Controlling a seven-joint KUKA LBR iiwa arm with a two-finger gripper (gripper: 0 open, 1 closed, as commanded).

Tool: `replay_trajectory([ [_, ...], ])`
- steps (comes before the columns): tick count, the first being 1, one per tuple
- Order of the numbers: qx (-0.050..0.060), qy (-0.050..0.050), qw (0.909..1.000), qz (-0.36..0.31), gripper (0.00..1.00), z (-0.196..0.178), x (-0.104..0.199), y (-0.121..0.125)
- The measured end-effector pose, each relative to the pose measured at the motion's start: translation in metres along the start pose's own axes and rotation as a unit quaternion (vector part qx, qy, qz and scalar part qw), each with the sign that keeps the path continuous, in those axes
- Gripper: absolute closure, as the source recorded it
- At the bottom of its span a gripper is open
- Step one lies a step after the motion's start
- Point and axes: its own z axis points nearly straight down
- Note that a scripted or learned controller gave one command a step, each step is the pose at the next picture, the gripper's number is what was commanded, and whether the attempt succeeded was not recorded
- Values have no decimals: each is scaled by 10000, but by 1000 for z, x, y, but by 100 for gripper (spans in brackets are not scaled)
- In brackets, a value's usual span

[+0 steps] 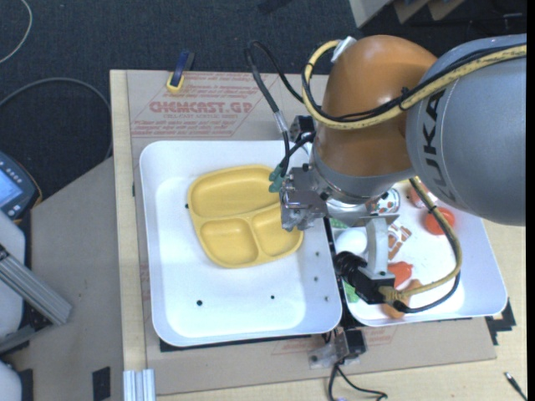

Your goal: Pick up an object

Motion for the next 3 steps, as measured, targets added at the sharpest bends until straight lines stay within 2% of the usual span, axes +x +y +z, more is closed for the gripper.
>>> replay_trajectory([
  [1, -69, -4, 10000, 38, 100, -42, -30, -11],
  [2, -93, -7, 9999, 49, 100, -115, -82, -11],
  [3, -81, 10, 10000, 0, 100, -166, -26, -12],
])
